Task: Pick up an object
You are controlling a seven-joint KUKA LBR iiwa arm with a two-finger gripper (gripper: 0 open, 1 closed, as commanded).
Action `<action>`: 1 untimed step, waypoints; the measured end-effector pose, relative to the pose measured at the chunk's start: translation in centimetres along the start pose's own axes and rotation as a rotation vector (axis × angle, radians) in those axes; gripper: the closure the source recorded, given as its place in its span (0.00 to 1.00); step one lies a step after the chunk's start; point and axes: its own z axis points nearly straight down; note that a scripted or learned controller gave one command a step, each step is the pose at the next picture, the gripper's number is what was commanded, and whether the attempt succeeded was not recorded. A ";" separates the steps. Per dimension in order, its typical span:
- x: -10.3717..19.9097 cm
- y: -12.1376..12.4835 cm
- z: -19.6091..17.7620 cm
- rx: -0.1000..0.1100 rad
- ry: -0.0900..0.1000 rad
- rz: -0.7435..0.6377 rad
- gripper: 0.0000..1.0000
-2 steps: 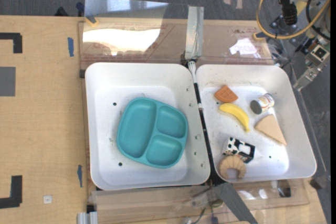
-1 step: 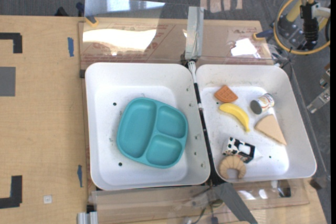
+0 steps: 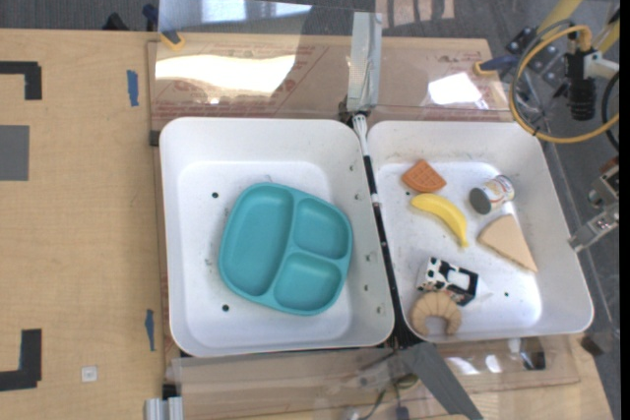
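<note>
Nearest edge of the right bin (image 3: 566, 256): a tan croissant (image 3: 437, 312) lies against the near wall, curled, ends pointing toward me; touching its far side, a small black-and-white cow figure (image 3: 449, 278), lying tilted; both sit in the bin's near-left part.

Left bin (image 3: 187, 211): a teal divided plate (image 3: 285, 248) with three compartments rests flat near the middle, turned at an angle to the bin walls; one large compartment on its left, two smaller ones on its right.

Middle of the right bin: a yellow banana (image 3: 441, 214), curving from upper left to lower right; just beside it to the right, a pale tan wedge (image 3: 510, 240) shaped like a slice, point toward the banana, apart from it by a narrow gap.

Farther back: a small jar or can on its side (image 3: 489, 194), dark end facing the banana, pale body with a coloured label; to its left, an orange waffle-textured piece (image 3: 423, 177), near the banana's upper end but not touching.

Beyond the bins: clear panels stand along the far rim on the wooden tabletop (image 3: 74, 211); yellow cabling loops (image 3: 551, 79) at the far right.

Jaws: cannot tell their state; no item here is lifted off the bin floors.
</note>
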 end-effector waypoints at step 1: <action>-1.3 1.9 1.8 0.000 0.000 -0.023 1.00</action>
